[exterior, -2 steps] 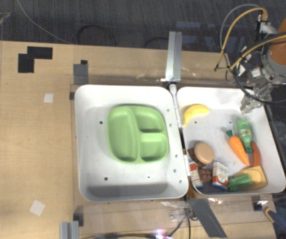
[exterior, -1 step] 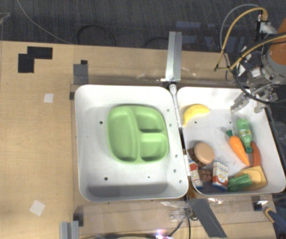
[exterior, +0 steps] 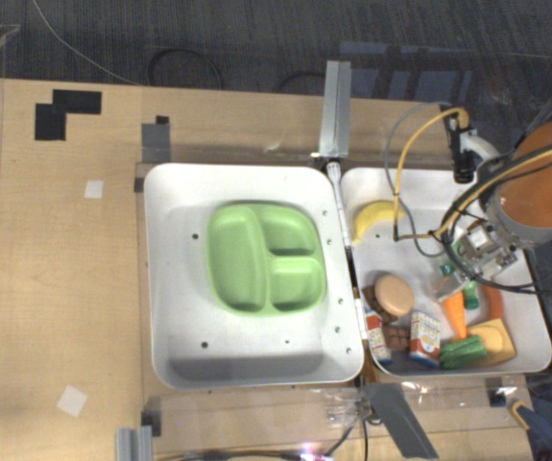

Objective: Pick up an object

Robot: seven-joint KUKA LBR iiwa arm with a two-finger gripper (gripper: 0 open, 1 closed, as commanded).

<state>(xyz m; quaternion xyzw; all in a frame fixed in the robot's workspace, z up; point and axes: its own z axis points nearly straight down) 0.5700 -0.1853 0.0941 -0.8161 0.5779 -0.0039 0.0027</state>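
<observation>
Camera view from above the bench shows the two-finger gripper (exterior: 468, 275) low in the right-hand shallow white bin (exterior: 544, 339), its metal head wrapped in cables, and whether its jaws are released or clenched cannot be told from this angle; nothing is visibly between them. Directly beneath the gripper lie the nearest candidates: a small orange carrot-shaped toy (exterior: 456, 315) with a green top and, just beside it, a thin red-orange stick-like piece (exterior: 492, 303). Both look like light, rigid, smooth plastic, likely to slip unless taken across the narrow middle rather than at a tapered end. Farther out, a round brown and tan bun-shaped toy (exterior: 393, 297) sits near the bin's centre, a small printed carton (exterior: 425, 338) stands near the front wall beside a green leafy-looking piece (exterior: 463, 352) and a yellow wedge-shaped block (exterior: 494, 339), and a yellow banana-shaped toy (exterior: 375, 219) lies toward the back left corner. The crowding at the front could make a clean grasp hard. Above the wrist, the arm's orange band (exterior: 542, 181) bulks in from the right, with a yellow cable (exterior: 408, 157) looping overhead; the wrist appears pitched downward into the bin. The left-hand white bin (exterior: 170, 286) holds a light green divided plastic tray (exterior: 264, 257).
</observation>
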